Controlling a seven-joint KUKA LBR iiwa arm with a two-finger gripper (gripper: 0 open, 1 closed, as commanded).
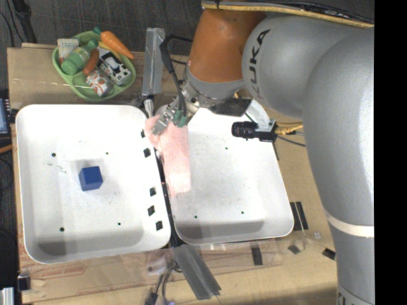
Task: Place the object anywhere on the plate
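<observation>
The claw (170, 118) sits low at the upper left corner of the right bin (254, 230), just right of centre frame. Its state, apart or together, cannot be told; the wrist hides it.

A pale pink shape (178, 161) starts just below the claw and runs down the left side of that bin. It is blurred. It is probably the plate, though whether the claw touches it cannot be told.

The blue block (91, 178), probably the object to place, lies flat in the left bin (38, 170), centre left of frame, well apart from the claw. It is not on the pink shape.

The 2 bins stand side by side on the worktop (305, 189). A green bowl (63, 75) of toy food sits at upper left, outside the bins.
</observation>
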